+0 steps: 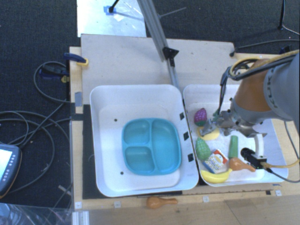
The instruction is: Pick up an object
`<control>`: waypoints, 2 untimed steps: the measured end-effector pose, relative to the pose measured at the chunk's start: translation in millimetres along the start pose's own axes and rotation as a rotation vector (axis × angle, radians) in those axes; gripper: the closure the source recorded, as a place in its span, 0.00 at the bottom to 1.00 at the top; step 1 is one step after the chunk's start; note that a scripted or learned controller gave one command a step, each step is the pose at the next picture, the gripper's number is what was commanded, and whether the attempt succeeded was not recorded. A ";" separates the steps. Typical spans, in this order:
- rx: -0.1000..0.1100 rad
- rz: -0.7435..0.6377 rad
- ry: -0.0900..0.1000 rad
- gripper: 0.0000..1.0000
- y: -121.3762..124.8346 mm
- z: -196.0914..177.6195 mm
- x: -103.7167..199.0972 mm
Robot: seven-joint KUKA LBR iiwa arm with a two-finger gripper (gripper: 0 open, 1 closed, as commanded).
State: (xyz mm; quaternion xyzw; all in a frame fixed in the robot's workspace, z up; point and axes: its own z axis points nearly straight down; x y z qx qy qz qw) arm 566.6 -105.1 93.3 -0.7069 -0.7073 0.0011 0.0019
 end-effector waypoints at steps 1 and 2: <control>-0.007 0.001 -0.001 1.00 1.7 -14.4 -0.7; -0.012 -0.003 -0.003 1.00 2.2 -78.7 -4.1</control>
